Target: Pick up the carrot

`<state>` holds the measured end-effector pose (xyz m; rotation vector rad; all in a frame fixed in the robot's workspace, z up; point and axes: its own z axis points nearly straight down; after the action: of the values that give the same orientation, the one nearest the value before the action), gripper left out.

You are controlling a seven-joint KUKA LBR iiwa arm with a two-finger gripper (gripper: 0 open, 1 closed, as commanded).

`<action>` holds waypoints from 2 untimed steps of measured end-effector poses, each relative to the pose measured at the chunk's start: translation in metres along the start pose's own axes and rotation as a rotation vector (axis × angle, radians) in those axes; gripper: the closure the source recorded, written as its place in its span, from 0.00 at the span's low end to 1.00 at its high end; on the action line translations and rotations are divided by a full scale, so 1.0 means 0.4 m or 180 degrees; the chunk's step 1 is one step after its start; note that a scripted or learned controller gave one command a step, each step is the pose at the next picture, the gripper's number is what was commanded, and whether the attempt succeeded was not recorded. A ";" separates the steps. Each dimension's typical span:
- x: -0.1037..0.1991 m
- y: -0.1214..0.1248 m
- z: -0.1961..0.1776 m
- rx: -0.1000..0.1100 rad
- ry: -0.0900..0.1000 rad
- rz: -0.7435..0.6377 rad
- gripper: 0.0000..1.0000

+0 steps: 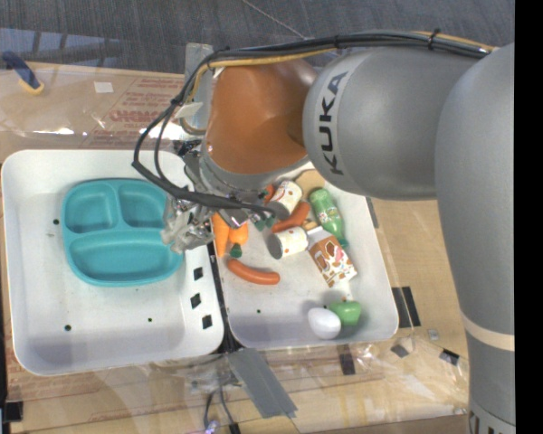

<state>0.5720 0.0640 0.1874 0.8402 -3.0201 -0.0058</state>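
Observation:
The carrot (230,235) is a short orange piece lying at the left edge of the right bin (380,319), next to the divider between the bins. My gripper (185,223) hangs just left of it, over the right rim of the left bin (27,269) and the edge of the teal plate. The arm's wrist and orange band cover the carrot's upper end. Nothing shows held in the gripper.
A teal divided plate (118,233) lies in the left bin. The right bin holds a red sausage (253,274), a green bottle (326,211), a brown-and-white carton (332,260), white cups (290,241), a white egg (324,322) and a green piece (348,312).

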 end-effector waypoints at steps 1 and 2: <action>-0.097 -0.079 -0.093 0.0013 -0.0013 0.0235 1.00; -0.211 -0.020 -0.200 0.0015 -0.0017 0.0314 1.00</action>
<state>0.6492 0.1006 0.2670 0.6917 -3.0641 -0.0004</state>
